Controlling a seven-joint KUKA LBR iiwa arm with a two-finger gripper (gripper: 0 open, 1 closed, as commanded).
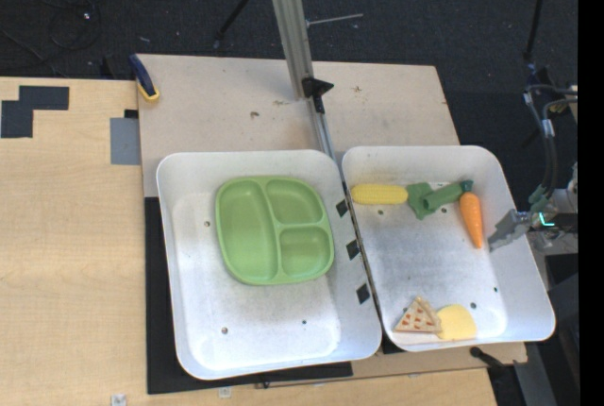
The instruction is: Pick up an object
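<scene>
1. Waffle piece point(416, 317) and a yellow wedge point(457, 323) lie at the right bin's point(444, 262) near edge, unlifted.
2. Gripper point(502, 232) sits at that bin's right rim beside the carrot point(471, 219); nothing is between its fingers, whose spacing I cannot tell.
3. Corn point(379, 195) lies farther back.
4. No writing is readable.

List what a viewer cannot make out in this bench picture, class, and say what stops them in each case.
1. Gripper, camera view: cut off at the right edge beside the right bin; too small to tell open or shut.
2. Green toy: too small to identify.
3. Waffle piece and yellow piece: touching or overlapping, unclear.
4. Green plate: its compartments' depth is flattened by the overhead slant.
</scene>
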